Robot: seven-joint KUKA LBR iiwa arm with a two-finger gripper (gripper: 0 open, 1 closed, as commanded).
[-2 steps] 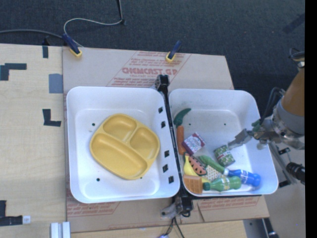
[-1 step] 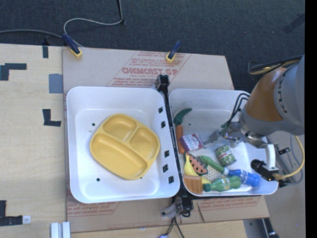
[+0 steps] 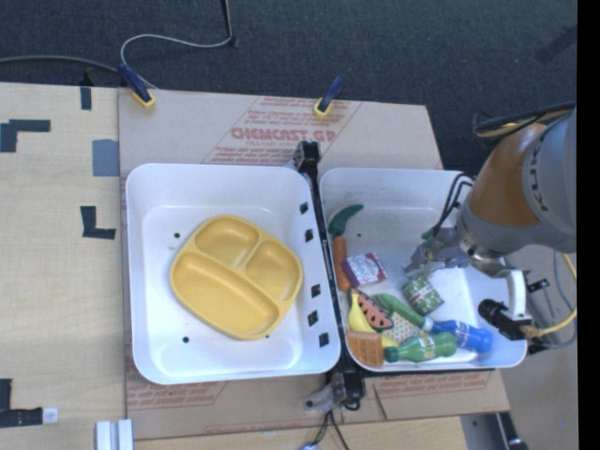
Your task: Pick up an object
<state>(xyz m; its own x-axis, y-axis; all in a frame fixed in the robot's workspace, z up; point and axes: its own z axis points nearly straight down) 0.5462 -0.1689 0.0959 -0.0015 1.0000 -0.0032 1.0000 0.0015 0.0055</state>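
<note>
My gripper (image 3: 428, 258) hangs over the middle of the right bin (image 3: 394, 187), reaching in from the right. Just below it lies a small green can (image 3: 424, 294), close to the gripper's tip; I cannot tell whether they touch. To the left lies a pink packet (image 3: 365, 269). Along the bin's front edge lie a green bottle (image 3: 427, 348) and a blue bottle (image 3: 464, 334). A watermelon slice (image 3: 374, 311), a yellow banana (image 3: 356, 319), an orange carrot (image 3: 339, 252) and a green pepper (image 3: 343, 217) sit toward the bin's left side.
The left bin (image 3: 150, 279) holds a yellow divided plate (image 3: 235, 276). A black clip (image 3: 307, 155) sits at the top of the wall between the bins. The arm's grey and orange body (image 3: 516, 200) looms over the right bin's right edge.
</note>
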